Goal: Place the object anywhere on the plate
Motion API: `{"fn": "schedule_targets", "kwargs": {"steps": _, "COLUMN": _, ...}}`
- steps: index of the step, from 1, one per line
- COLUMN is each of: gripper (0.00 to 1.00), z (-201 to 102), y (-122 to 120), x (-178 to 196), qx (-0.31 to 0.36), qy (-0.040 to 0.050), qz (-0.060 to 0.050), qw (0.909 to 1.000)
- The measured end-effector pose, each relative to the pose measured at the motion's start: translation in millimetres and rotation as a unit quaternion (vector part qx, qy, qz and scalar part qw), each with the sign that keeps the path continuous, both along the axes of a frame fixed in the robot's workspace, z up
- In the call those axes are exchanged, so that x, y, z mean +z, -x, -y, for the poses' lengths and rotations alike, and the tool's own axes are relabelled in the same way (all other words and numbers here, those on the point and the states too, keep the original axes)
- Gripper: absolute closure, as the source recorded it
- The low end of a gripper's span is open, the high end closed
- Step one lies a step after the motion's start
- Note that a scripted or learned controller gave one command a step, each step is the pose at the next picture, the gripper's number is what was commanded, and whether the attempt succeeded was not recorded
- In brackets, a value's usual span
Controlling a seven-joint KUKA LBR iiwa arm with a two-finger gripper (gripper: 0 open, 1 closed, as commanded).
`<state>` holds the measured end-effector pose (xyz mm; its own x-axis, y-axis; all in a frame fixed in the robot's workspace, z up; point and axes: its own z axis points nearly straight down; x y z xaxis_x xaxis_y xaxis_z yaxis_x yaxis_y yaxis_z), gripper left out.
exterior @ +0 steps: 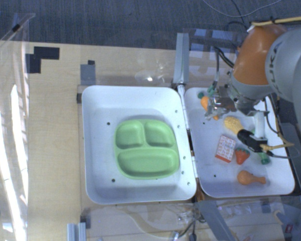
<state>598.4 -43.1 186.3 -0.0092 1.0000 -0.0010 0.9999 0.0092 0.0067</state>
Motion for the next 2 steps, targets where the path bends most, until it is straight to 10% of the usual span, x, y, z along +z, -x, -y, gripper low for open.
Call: {"fn": "schedule_targets", "kwargs": {"steps": 2, "gripper": 1.0, "z": -152.4, "y": 104.9, "x": 12.6, "qx": 0.247, "qy": 0.0001, "qz": -0.002, "qw": 0.969}}
